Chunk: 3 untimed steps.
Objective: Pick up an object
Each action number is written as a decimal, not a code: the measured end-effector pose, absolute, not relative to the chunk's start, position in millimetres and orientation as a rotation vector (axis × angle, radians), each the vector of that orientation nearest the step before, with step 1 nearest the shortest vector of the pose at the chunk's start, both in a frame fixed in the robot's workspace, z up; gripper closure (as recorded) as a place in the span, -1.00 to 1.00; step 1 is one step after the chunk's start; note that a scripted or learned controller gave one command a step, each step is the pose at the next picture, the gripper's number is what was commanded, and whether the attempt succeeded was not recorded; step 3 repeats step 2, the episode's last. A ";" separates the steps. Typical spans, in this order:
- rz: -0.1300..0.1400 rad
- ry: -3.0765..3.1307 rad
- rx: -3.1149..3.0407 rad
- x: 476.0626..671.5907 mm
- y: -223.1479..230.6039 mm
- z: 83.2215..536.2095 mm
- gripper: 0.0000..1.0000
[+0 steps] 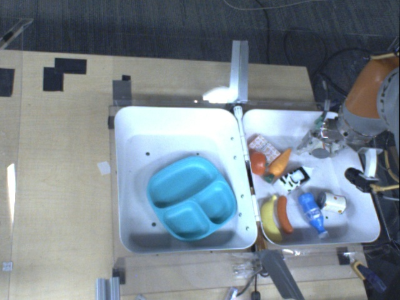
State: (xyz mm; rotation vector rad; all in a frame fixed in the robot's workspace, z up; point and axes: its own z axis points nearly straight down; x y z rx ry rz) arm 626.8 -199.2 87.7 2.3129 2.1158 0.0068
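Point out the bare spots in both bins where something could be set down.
Left bin: bare floor along the back and left walls, around the blue tray. Right bin: a small patch at the back wall, left of the hand; crowded around the carrot, banana and blue bottle.

Grey arm (375, 105) enters from the right, its tool (322, 139) pointing down-left

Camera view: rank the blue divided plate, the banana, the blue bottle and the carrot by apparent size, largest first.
1. Blue divided plate, by far the largest.
2. Banana.
3. Blue bottle, close to the banana, so that order is unsure.
4. Carrot, smallest.
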 end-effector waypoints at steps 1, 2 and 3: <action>0.014 2.118 2.302 629.8 -197.8 100.9 1.00; 0.007 2.189 2.243 671.0 -174.9 204.1 1.00; 0.007 2.189 2.243 671.0 -174.9 204.1 1.00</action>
